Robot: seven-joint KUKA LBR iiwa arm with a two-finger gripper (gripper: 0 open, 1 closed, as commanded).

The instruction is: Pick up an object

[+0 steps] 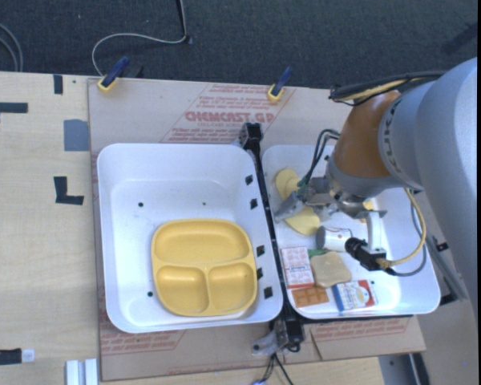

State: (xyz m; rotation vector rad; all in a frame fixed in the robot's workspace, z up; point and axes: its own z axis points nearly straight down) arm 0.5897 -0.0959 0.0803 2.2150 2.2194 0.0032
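My gripper (295, 205) hangs low over the left part of the right bin (417, 291), under the grey arm with its orange band (367, 139). It sits between two pale yellow pieces, one (284, 183) just above it and one (304, 222) just below it, and looks close to or touching both. A small white cylinder (334, 237) lies to the lower right of the gripper. Nearer the front lie a tan bread slice (330, 269), a red-and-white card (296, 265), an orange cracker (309, 297) and a colourful packet (355, 295).
The left bin (120, 183) holds a yellow divided plate (203, 265). A black divider edge (260, 203) runs between the bins, right beside the gripper. A yellow cable (417, 243) loops from the wrist over the right bin. Clamps (279, 87) hold the board at the back.
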